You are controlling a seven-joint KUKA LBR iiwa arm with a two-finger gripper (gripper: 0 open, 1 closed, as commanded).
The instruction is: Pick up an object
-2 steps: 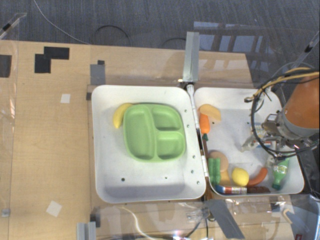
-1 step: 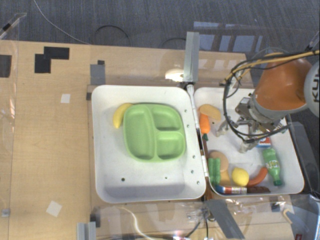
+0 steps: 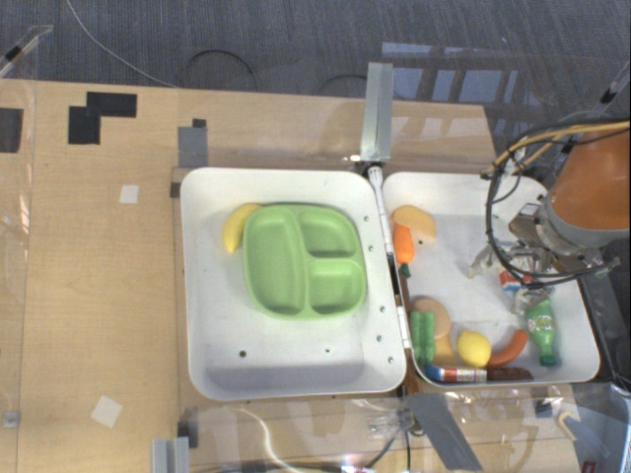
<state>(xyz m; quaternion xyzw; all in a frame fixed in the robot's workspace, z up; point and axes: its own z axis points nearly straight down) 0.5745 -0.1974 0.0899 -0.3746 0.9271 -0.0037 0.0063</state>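
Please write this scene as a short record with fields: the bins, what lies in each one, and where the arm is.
left bin: shallow white bin holding a green divided plastic plate and a yellow banana at the plate's upper left edge
right bin: shallow white bin holding an orange carrot, a yellow lemon, a green bottle and other small toy foods
arm: grey arm with orange band, above the right bin's right side
gripper: hidden under wrist and cables

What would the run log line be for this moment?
arm: over right bin | green bottle: below it, lying in bin | green tray: left bin | grasp: unseen
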